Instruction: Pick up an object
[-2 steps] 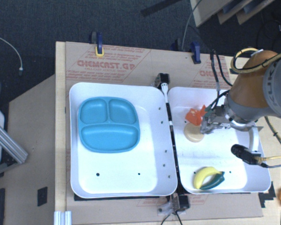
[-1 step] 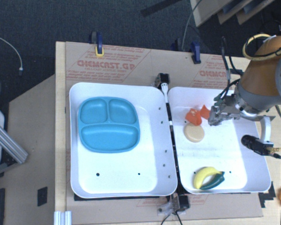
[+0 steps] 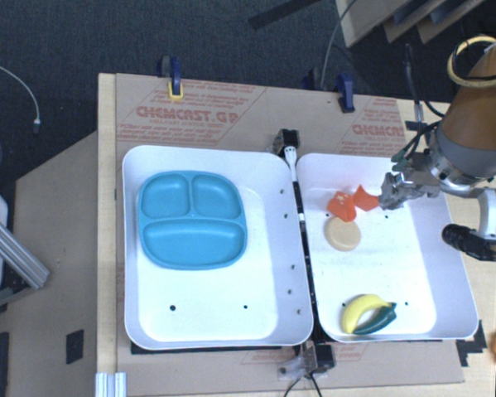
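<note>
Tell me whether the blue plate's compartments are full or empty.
Empty: the blue plate in the left bin shows bare blue in all three compartments.

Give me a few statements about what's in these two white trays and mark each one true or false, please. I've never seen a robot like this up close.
1. A blue divided plate lies in the left bin. True.
2. The banana lies on the blue plate. False: it lies in the right bin, near its front edge, on a dark green thing.
3. The gripper is over the right bin, close to an orange object. True.
4. A round beige disc lies just in front of the orange object. True.
5. The arm comes in from the left side of the picture. False: it reaches in from the right.
</note>
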Available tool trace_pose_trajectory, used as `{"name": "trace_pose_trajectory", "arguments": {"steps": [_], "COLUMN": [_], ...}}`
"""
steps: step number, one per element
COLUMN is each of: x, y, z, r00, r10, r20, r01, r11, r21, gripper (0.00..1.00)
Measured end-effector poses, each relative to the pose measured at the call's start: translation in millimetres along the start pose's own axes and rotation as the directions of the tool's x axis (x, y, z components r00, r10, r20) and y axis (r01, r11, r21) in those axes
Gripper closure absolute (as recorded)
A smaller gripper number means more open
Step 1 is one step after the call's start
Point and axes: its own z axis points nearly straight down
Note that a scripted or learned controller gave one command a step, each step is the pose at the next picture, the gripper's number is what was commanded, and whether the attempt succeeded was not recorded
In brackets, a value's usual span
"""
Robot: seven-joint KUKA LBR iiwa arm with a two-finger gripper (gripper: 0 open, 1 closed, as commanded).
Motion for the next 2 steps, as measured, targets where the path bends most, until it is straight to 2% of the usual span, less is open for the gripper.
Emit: {"name": "trace_pose_trajectory", "arguments": {"steps": [2], "x": [103.0], "y": [-8.4], "z": [-18.0], "r00": [1.000], "r10": [-0.006], "r20": [-0.004], "r01": [0.006], "r11": [1.000], "r21": [0.006], "gripper": [1.00]}}
